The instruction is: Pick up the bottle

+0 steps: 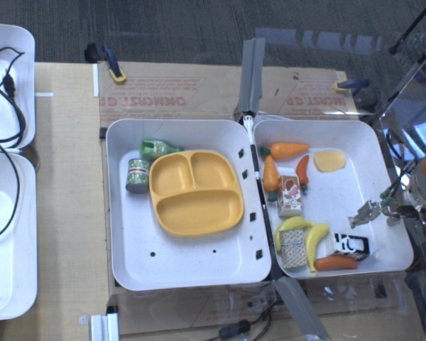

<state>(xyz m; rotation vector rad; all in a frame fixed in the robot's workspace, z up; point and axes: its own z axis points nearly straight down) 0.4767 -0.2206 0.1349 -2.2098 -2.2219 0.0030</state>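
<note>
The green bottle (156,148) lies on its side near the far-left corner of the left bin (121,212), just beside a small can (137,175) and touching the far edge of the yellow divided plate (197,191). My gripper (369,213) hangs over the right bin (355,180), near its right edge, well apart from the bottle. Whether its fingers stand apart or together I cannot tell. Carrots (287,149), bananas (314,239) and a small carton (290,195) lie in that bin.

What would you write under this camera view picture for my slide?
Gripper over the right bin; green bottle beside the yellow plate.
</note>
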